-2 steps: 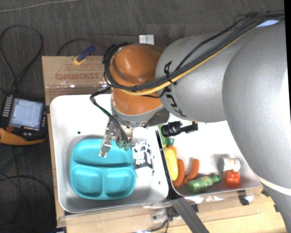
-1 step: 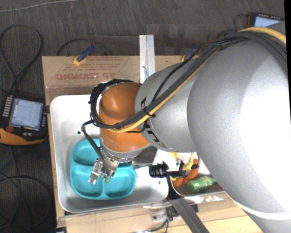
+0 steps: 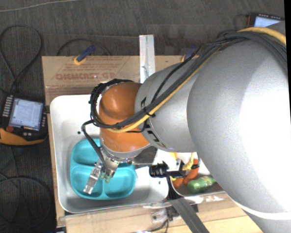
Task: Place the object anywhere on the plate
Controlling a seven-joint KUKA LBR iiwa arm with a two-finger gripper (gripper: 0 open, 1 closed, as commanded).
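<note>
From above, one grey arm [image 3: 219, 109] with an orange band [image 3: 118, 117] above the wrist reaches in from the right and covers much of the bench. Two white bins sit side by side: the left bin [image 3: 63, 138] is mostly in sight, while the right bin [image 3: 209, 197] shows just a strip of its near rim under the arm.

In the left bin lies one turquoise plate [image 3: 82, 166], divided into compartments; at least two near ones can be made out, separated by a ridge. The gripper [image 3: 93, 183] hangs over the plate's near-left compartment, its metal fingers [image 3: 90, 185] pointing down and left; whether they are spread or closed cannot be told, and nothing can be seen between them.

In the right bin, close under the arm, lie a few small objects: one green vegetable-like piece [image 3: 199, 184], one orange piece [image 3: 191, 174] just beside it, and a yellow bit [image 3: 180, 158] nearby. They are well apart from the plate.

One handheld pendant [image 3: 20, 118] with a lit screen rests on the floor to the left. A cardboard sheet [image 3: 98, 72] lies behind the bins.
</note>
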